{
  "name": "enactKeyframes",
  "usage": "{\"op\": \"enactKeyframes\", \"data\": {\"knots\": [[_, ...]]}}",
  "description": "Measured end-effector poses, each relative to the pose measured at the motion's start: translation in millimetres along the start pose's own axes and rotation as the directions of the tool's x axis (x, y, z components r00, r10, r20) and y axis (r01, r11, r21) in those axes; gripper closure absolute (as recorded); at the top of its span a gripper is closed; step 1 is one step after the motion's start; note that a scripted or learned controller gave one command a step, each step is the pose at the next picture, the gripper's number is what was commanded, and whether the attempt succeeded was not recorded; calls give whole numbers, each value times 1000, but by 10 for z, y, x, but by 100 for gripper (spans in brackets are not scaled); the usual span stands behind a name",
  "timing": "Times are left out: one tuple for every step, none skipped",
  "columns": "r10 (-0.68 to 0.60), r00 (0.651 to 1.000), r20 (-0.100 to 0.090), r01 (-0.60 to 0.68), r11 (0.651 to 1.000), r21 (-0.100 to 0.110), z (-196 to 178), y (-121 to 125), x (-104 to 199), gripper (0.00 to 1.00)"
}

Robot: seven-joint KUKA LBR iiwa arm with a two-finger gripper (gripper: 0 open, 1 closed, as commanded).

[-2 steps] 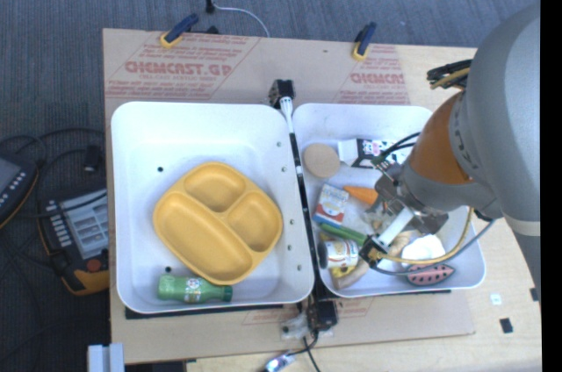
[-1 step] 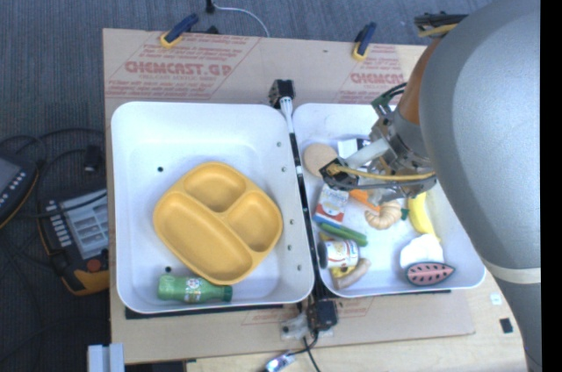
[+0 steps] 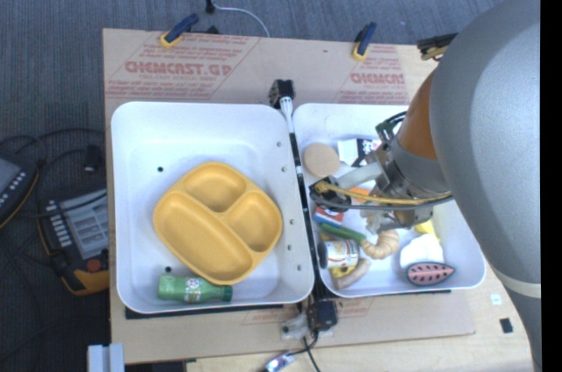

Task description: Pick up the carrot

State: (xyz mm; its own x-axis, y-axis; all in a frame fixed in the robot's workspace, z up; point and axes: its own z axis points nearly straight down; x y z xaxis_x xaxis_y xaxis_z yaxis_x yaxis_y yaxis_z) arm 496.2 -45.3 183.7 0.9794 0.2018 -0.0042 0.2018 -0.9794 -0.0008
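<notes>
The left shallow white plastic bin (image 3: 132, 186) held a yellow plastic plate with three compartments (image 3: 218, 221), lying near its middle and turned at a slant. Just in front of the plate, close to the bin's near wall, a green bottle with a printed label (image 3: 194, 289) lay on its side.

The right shallow white plastic bin (image 3: 465, 269) was crowded. A round tan disc (image 3: 320, 159) sat near its left wall. In front of that lay a jumble of small toys, among them a green stick-shaped piece (image 3: 341, 231), a pale tan curved piece (image 3: 380, 246) and, near the front right corner, a pink watermelon-slice toy (image 3: 428, 274) with a white block (image 3: 421, 252) touching it from behind. An orange bit (image 3: 322, 206) showed in the jumble beside the left wall; I could not tell whether that was the carrot.

The grey arm with its orange band (image 3: 421, 126) reached in from the right and bent down over the right bin. Its gripper (image 3: 351, 190) hung low over the clutter, pointed toward the left wall, with yellow cables running along it. Whether it was open or closed could not be made out.
</notes>
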Motion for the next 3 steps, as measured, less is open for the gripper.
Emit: {"op": "enactKeyframes", "data": {"knots": [[0,1000,0,0,1000,0,0,-2,1,0],[-20,1000,-8,20,1000,-1,960,602,-138,0],[-39,999,-7,39,999,-4,957,991,564,0]]}}
